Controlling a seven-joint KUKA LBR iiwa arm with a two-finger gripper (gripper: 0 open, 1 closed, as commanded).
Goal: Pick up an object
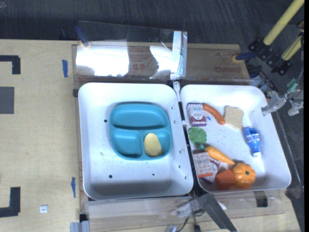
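The right bin (280, 175) holds several toy foods. Among them are a small carton (196, 114), a sausage (214, 113), a slice of bread (233, 117), a blue bottle (252, 140), a green leafy piece (197, 136), a carrot (219, 154), a second carton (203, 165), a red piece (223, 179) and an orange pumpkin (244, 174). My gripper (279, 103) hangs at the right bin's far right rim, apart from all of them. Nothing shows in its grasp.
The left bin (91, 129) bears a blue divided plate (130, 129) with a yellow potato-like piece (153, 144) in its lower right compartment. A clear plastic wall (130, 52) stands behind the bins. A yellow bar and black clamp (275, 37) sit at the top right.
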